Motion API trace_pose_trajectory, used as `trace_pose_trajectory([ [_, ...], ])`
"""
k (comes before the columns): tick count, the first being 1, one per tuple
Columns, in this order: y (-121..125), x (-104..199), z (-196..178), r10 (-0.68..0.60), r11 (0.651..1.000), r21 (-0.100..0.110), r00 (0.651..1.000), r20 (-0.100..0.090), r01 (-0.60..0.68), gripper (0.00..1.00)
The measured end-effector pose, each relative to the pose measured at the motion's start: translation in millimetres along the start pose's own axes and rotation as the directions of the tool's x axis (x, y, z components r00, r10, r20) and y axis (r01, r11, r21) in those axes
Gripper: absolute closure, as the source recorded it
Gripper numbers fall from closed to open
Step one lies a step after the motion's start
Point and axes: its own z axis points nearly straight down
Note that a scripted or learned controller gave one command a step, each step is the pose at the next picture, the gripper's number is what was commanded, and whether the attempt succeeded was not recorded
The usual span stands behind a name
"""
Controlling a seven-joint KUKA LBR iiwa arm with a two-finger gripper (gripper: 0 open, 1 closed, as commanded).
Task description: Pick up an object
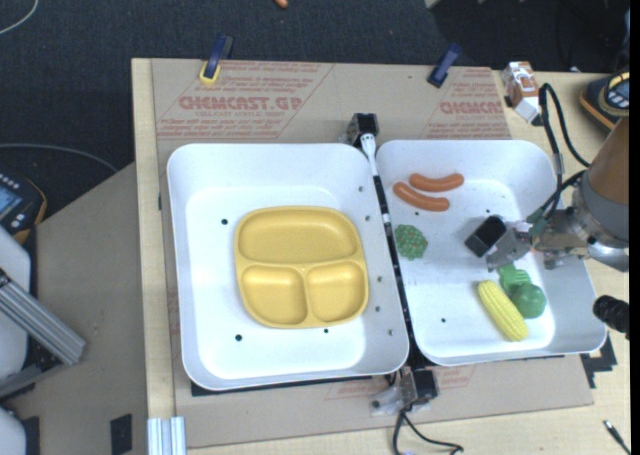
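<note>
Corn point(502, 309) lies closest, at the front of the right bin point(560, 168). Just beside it is the green vegetable point(526, 296), which I judge to be the likely target. It looks like a light, hard plastic toy, smooth and rounded, so it may slip; the narrower stem end seems the better place to grip. The gripper point(513, 255) hangs right over it. Whether it is open or closed, I cannot tell.

Robot lab: clamped bench point(300, 93), white bins point(200, 263)
</note>
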Motion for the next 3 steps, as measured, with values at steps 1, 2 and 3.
trace_pose_trajectory([
  [1, 3.2, 0.3, -6.5, -0.004, 1.000, -0.014, 1.000, 0.003, 0.004, 0.00],
  [2, 7.9, -7.3, 51.3, -0.003, 1.000, -0.007, 1.000, 0.000, 0.003, 0.00],
  [3, 8.1, -6.9, 103.5, -0.004, 1.000, -0.010, 1.000, 0.001, 0.004, 0.00],
])
